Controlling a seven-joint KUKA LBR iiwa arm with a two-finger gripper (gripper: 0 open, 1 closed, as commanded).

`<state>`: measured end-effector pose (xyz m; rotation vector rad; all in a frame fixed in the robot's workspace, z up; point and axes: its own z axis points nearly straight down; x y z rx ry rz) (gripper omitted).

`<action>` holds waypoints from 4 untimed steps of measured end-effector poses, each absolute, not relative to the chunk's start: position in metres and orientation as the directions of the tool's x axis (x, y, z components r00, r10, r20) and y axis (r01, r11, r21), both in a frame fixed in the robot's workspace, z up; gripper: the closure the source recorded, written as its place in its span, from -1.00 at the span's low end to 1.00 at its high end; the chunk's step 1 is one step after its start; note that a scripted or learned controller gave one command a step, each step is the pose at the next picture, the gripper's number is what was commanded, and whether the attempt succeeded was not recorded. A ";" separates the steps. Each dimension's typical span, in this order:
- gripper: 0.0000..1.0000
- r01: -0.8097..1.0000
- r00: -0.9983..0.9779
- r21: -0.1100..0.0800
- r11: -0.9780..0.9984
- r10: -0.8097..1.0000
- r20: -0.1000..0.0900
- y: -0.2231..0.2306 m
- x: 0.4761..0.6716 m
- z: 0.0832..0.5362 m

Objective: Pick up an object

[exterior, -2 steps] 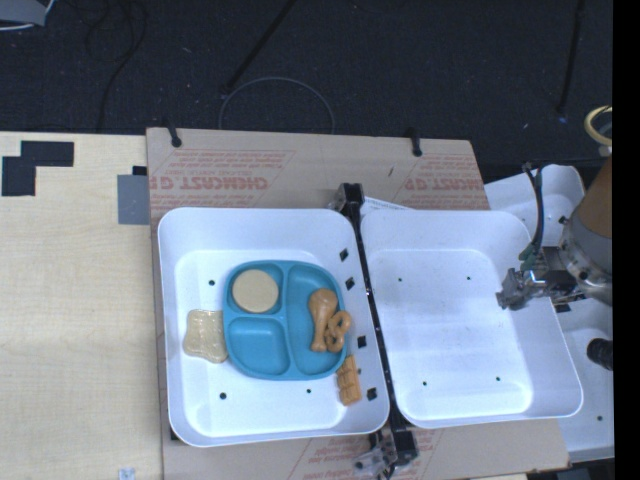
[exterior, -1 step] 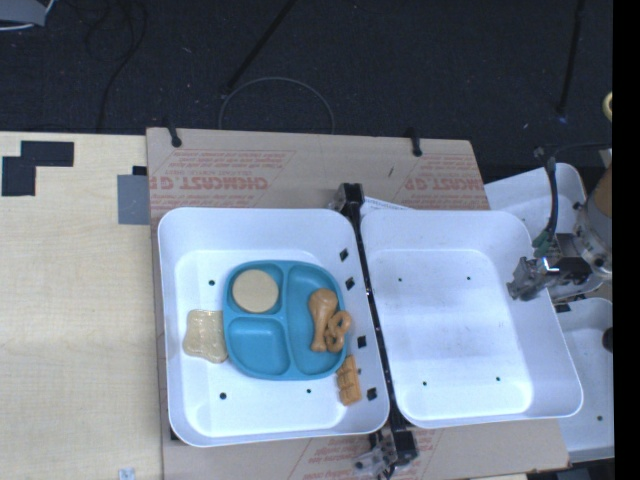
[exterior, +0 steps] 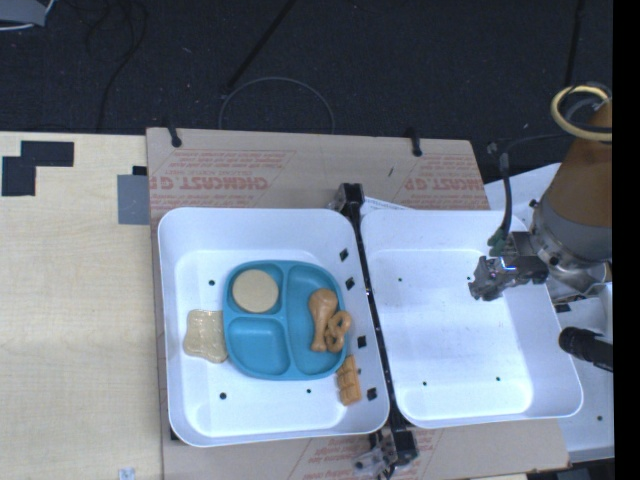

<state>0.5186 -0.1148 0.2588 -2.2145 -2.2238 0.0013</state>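
the robot's hand [exterior: 487, 278] hangs over the right bin [exterior: 450, 408], near its right wall; whether it is spread or pressed together cannot be told, and nothing shows in it. the pick looks not yet made. the candidates all sit in the left bin [exterior: 190, 238]: a blue divided tray [exterior: 262, 353] carrying a round tan biscuit [exterior: 254, 290] and a bone-shaped piece [exterior: 324, 316], a pale toast-like piece [exterior: 206, 335] touching its left edge, a small tan chunk [exterior: 348, 381] beside its lower right corner. cardboard [exterior: 300, 173] underlies both bins on a pale wood tabletop [exterior: 70, 318]; cables trail across dark carpet [exterior: 300, 48] behind.
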 end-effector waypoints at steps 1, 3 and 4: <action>1.00 1.000 -0.004 -0.003 0.004 1.000 0.002 -0.066 0.522 0.262; 1.00 1.000 -0.004 -0.006 0.004 1.000 0.002 0.045 0.512 0.237; 1.00 1.000 -0.005 -0.004 0.005 1.000 0.002 0.096 0.515 0.242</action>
